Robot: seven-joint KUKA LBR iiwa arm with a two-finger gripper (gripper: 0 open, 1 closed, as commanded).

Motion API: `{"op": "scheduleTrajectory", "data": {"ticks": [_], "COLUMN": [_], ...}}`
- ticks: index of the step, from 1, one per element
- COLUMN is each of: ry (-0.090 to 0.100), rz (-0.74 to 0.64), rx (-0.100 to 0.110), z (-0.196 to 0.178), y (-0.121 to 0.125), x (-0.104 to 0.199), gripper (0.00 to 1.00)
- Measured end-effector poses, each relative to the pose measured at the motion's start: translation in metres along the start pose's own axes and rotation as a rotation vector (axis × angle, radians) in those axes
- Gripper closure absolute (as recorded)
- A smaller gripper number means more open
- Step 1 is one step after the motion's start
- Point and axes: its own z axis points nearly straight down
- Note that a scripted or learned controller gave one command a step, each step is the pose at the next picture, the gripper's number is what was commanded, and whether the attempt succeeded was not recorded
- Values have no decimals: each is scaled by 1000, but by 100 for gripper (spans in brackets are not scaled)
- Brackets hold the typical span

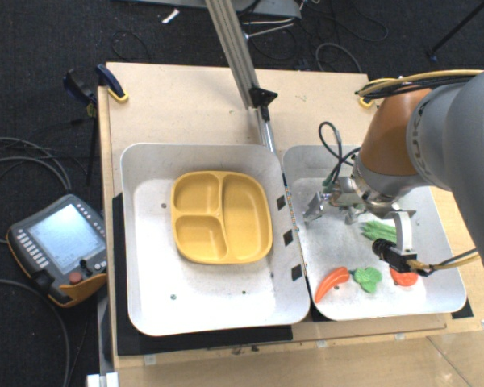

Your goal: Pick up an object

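The right bin [436, 293] holds several small toy foods: an orange carrot-like piece [332, 282], a green piece [368, 278] beside it, a red piece [403, 277] partly behind a black cable part, and a light green leafy piece [378, 230]. My gripper [316, 208] hangs low over the left part of this bin, near the divider. It is up and to the left of all the toys and apart from them. Nothing shows in its grasp.
The left bin [145, 297] holds a yellow three-compartment plate [223, 217] at its middle. A slanted metal pole [235, 47] crosses the bench's back. The arm's grey body and orange band [395, 135] cover the right bin's back right. A teach pendant [60, 248] lies on the floor at left.
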Motion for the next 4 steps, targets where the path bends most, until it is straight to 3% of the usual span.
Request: {"op": "scheduleTrajectory", "data": {"ticks": [1, 3, 4], "ry": [0, -1, -1], "rz": [1, -2, -3], "rx": [-4, -9, -9], "z": [-12, -109, -161], "y": [1, -4, 7], "x": [0, 7, 9], "gripper": [100, 100, 100]}}
